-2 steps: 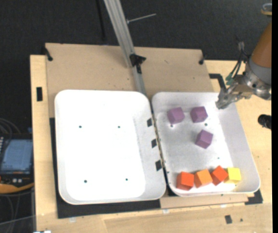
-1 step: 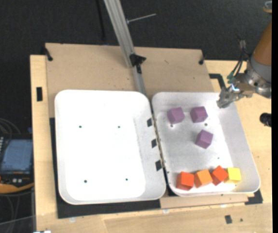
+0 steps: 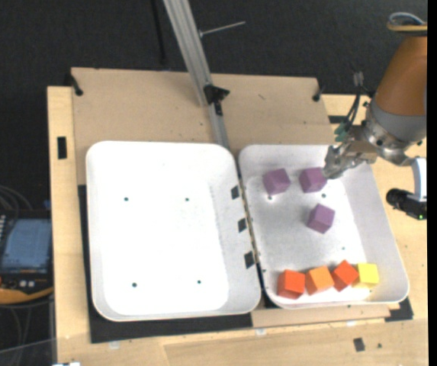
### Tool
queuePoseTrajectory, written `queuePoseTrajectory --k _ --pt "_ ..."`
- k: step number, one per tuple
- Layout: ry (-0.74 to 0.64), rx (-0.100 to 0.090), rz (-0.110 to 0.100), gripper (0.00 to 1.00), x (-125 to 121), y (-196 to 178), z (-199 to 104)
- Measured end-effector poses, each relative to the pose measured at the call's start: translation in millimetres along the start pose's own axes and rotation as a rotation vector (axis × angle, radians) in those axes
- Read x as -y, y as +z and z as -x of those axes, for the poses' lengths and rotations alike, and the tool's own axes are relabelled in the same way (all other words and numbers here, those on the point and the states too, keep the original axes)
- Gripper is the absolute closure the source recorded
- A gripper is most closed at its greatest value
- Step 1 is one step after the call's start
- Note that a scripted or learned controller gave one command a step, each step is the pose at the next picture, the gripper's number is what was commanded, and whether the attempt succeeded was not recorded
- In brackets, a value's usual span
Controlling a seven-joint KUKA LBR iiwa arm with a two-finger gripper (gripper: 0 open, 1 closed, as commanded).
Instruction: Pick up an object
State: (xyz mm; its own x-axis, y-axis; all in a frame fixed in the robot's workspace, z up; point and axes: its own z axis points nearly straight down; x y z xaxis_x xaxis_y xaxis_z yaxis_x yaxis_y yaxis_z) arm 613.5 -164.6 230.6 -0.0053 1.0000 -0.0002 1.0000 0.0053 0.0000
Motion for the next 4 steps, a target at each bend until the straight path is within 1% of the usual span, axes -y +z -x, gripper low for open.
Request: queuePoseTrajectory --k 1,3,4 --pt "0.001 -0.001 0.001 1.00 16 6 -42" --pt "0.000 -0.002 0.000 1.00 45 19 -141" --pt "-0.003 -0.003 -0.001 1.00 66 14 -199"
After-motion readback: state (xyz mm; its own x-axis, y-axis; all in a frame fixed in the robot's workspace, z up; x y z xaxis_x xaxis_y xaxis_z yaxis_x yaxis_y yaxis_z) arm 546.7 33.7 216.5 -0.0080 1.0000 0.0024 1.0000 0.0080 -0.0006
